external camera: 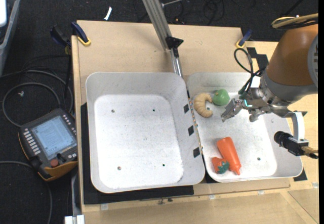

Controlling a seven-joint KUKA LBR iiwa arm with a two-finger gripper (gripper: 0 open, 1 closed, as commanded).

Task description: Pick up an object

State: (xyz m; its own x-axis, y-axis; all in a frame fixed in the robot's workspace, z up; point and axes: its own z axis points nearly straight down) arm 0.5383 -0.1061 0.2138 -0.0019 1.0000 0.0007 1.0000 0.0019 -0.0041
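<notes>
Quickly, camera view: you've got two white bins on the tabletop (126,41), and every candidate sits in the right bin (263,167). The gripper (243,110) hangs over that bin's upper middle, fingers spread apart with nothing between them, so no hold yet. Just to its left lie a green ball (220,97) and a tan curved piece (203,104), looks like a croissant toy, the two touching or nearly so, close to the bin's left wall. Nearer the front lies an orange carrot (229,153), slanted, with a small red and green thing (220,165) against its lower end; can't tell if that's attached or separate. Judging by the look, all are light toy foods, likely hollow plastic or rubbery, not fragile, smooth enough to slip. The ball will probably roll out of a pinch, so skip it unless you close dead centre. The carrot seems your best bet: long, well apart from the walls, so take it across the narrow width near mid-length. The tan piece is grabbable across its arc, but the ball crowds it. The left bin (101,117) holds nothing to take.
</notes>
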